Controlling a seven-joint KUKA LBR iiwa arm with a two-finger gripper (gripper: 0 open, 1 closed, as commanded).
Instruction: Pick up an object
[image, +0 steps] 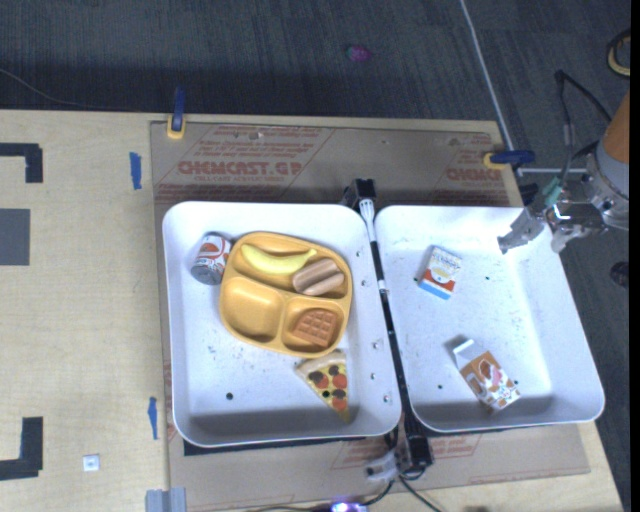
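My gripper (538, 232) hovers over the far right corner of the right bin (570, 330), open, with nothing between its fingers. In that bin a small white, blue and orange carton (439, 271) lies to the gripper's left. An orange and white box (486, 375) with a grey end lies nearer the front. The left bin (190, 390) holds a yellow divided tray (255, 305) carrying a banana (272, 260), a hot dog (320, 278) and a waffle (316, 325). A soda can (209, 258) lies at the tray's left, and a pizza slice (330, 381) in front of it.
A black divider rail (385, 320) runs between the two bins. Both bins sit on a brown cardboard sheet (300, 160) clamped to the wooden bench. Cables hang behind the arm at the right.
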